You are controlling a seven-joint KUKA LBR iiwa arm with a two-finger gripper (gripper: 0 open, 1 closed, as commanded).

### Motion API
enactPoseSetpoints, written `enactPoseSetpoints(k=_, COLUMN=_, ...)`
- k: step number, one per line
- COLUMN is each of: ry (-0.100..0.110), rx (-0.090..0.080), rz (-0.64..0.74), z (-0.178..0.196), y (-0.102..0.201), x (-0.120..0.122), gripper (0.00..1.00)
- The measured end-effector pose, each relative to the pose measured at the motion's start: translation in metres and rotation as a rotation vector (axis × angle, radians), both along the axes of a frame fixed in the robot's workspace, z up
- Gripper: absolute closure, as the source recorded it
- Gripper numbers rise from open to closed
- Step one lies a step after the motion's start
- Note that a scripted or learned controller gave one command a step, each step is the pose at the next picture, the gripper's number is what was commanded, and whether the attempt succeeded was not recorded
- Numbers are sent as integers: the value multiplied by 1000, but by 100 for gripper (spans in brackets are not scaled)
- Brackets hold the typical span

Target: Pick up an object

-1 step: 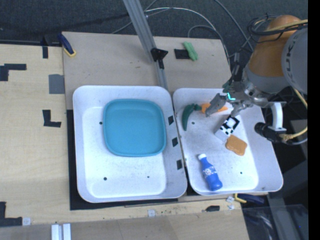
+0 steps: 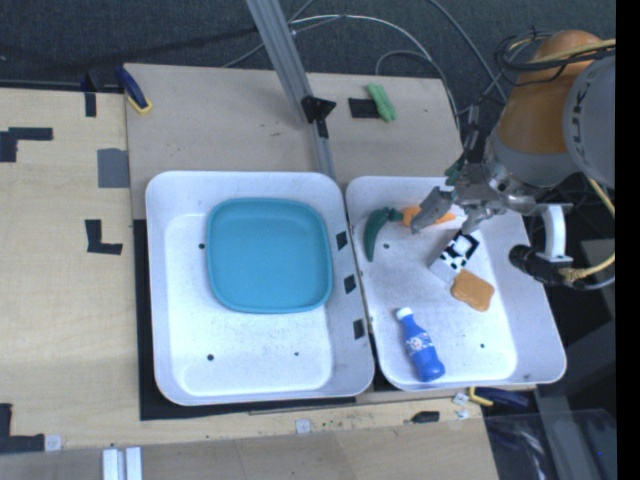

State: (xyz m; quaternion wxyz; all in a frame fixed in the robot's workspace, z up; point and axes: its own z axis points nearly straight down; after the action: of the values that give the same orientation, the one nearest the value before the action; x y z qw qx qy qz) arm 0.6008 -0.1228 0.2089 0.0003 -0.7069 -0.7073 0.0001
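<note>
Hovering over your right white bin (image 2: 520,363), the tool (image 2: 440,211), grip unclear, sits just right of the small orange piece (image 2: 411,214).

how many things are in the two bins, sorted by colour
Teal/blue: 2, the square plate in the left bin and the bottle in the right bin
Orange: 2, the block and a small piece by the end effector
Green: 1, the curved item
Black-and-white: 1, the checkered item
Total: 6

Two white bins (image 2: 165,298), one teal plate (image 2: 268,255), one blue bottle (image 2: 420,344), one orange block (image 2: 472,290), one green piece (image 2: 376,230)
</note>
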Motion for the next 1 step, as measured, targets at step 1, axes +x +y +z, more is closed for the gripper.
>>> enactPoseSetpoints(k=1, ry=4, rx=0, rz=0, z=-55, y=10, x=1, gripper=0)
